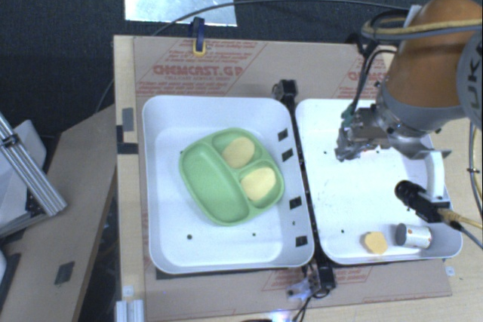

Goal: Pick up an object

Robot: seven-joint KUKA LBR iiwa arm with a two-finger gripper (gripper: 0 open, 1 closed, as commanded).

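Note:
A green divided plate (219, 181) lies in the left bin (162, 162), with two pale yellow pieces (240, 151) (259, 182) in its right-hand compartments. In the right bin (332, 222), a small yellow-orange round piece (375, 242) rests near the front edge, and a short grey-white cylinder (413, 235) lies just to its right. My gripper (349, 149) hangs over the upper part of the right bin, well above and behind those two objects. Nothing shows beneath its tips.
Black clips (285, 90) line the seam between the two bins. The bins sit on a cardboard sheet (211, 64) with red print. A black cable fitting (415, 200) juts over the right bin's right side. A metal rail (26, 170) stands at far left.

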